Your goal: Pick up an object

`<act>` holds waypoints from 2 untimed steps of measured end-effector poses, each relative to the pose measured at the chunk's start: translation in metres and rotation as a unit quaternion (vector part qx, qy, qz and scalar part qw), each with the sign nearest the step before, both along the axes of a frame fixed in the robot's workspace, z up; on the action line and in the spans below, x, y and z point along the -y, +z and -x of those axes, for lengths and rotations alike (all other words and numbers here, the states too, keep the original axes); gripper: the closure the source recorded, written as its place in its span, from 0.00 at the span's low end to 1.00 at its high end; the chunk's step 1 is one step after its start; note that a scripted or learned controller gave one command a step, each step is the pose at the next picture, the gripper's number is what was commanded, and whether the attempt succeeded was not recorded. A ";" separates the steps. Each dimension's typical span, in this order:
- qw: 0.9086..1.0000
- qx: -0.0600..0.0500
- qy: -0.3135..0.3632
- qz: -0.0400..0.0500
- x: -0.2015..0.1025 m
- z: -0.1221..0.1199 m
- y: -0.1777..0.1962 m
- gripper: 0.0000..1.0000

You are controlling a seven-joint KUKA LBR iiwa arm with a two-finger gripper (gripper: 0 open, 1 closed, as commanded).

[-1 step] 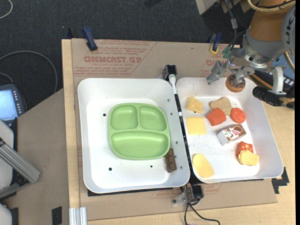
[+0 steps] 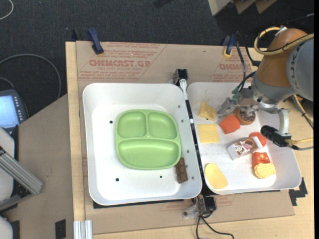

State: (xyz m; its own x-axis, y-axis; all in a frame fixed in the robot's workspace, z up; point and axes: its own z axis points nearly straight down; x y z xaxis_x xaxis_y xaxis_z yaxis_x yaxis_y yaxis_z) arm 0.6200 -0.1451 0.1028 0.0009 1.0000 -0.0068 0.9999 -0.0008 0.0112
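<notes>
Risk here is mostly about crowding. The orange block lies in the right bin, toward its far edge and just beside the end effector, which hangs low over that far part of the bin. I judge this block to be the likely target, but this is only a guess. Whether the end effector is apart or together I cannot tell, because the wrist covers it from above.

The block is close to a yellow cheese wedge on the side of the wall between the bins, and to a brown round piece under the wrist. A descent that is slightly off could push the block aside, or catch a neighbour instead. The cable hanging from the arm passes over the red items and might drag them.

Count in the right bin: one orange block, one cheese wedge, one yellow cheese slice, one pale yellow oval piece, one small printed carton, one red fries pack, one small red-orange piece, one brown round piece.

The left bin holds one green divided plate in its middle and one brown bar near its near right corner. Both bins sit on one tabletop.
</notes>
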 end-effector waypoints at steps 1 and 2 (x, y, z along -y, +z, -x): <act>1.000 0.005 0.001 0.002 -0.039 0.022 -0.009 0.00; 1.000 0.008 -0.001 0.003 -0.036 0.020 0.003 1.00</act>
